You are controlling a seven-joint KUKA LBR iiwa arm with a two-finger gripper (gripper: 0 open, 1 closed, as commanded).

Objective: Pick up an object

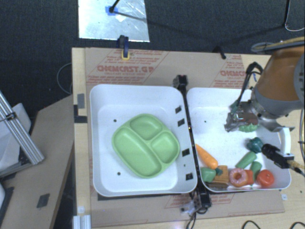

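Green three-section plate point(145, 145) alone in one bin; one carrot point(207, 156), one donut point(238, 176), one tomato point(265, 177) opposite; pincer point(237, 121) grip unclear.

Both white bins, the left point(102, 128) and the right point(209, 113), look like smooth plastic with a soft sheen. The green divided plate point(145, 146) is matt-to-satin plastic, evenly coloured. The toy foods look like glossy moulded plastic: the orange carrot point(207, 157), the red tomato point(265, 177) and the pink doughnut point(238, 176) catch small highlights. The table point(138, 68) is covered with tan printed board, flat and dull like cardboard. A sheet point(113, 12) beyond it shines like crinkled foil or film. The floor point(38, 27) looks like dark, rough carpet. The hand point(238, 120) appears to be dull grey metal.
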